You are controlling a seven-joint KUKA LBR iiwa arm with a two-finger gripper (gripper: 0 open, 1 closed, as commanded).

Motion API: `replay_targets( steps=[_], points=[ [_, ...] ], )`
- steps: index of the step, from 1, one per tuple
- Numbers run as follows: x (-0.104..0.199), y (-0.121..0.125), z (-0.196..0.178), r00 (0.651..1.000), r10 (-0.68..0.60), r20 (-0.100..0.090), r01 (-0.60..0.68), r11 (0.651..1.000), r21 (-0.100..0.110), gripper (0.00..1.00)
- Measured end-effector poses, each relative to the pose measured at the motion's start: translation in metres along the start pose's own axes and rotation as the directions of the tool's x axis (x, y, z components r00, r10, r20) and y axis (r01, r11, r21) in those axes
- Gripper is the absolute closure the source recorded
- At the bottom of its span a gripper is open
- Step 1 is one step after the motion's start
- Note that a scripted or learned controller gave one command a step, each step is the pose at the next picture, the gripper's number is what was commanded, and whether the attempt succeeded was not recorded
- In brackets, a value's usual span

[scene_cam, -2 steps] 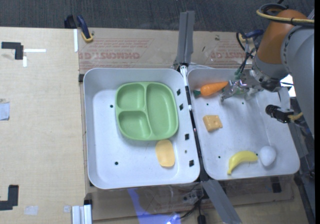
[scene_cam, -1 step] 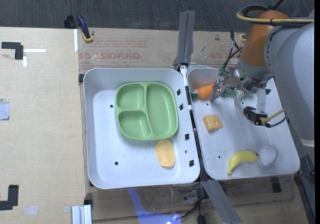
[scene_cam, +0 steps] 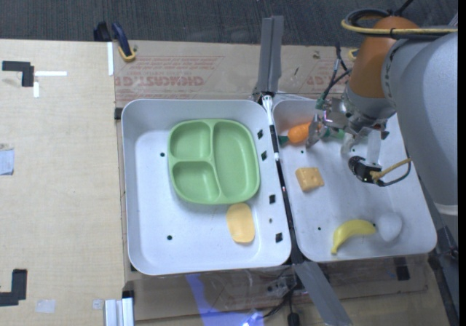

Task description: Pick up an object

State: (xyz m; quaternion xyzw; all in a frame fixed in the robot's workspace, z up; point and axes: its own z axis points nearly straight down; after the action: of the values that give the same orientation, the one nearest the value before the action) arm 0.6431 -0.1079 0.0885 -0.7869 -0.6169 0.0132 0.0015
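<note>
Banana [scene_cam: 352, 233] lies nearest the camera, in the near part of my right bin [scene_cam: 408, 244]; nothing is picked up yet.

I hang over the far end of that bin, my gripper [scene_cam: 329, 130] low and just right of an orange carrot-like piece [scene_cam: 298, 132] by the far-left wall, the likeliest pick; I judge the grasp and the lift are both left to do. A tan cracker-like square [scene_cam: 309, 178] lies mid-bin, apart from me. The left bin [scene_cam: 145, 193] bears a green divided plate [scene_cam: 214, 161] and a yellow oval piece [scene_cam: 241, 223]. Cables and my wrist blur the jaws; I cannot tell whether they are spread or pressed together, nor whether they touch the orange piece.
</note>
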Motion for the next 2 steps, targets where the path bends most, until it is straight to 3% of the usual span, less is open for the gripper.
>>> replay_targets(
  steps=[1, 2],
  points=[
    [-0.018, -0.097, 0.000, 0.988, -0.155, -0.016, 0.155, 0.988, -0.019, 0.00],
    [-0.026, -0.165, 0.001, 0.976, -0.216, -0.015, 0.216, 0.976, -0.019, 0.00]
  ],
)
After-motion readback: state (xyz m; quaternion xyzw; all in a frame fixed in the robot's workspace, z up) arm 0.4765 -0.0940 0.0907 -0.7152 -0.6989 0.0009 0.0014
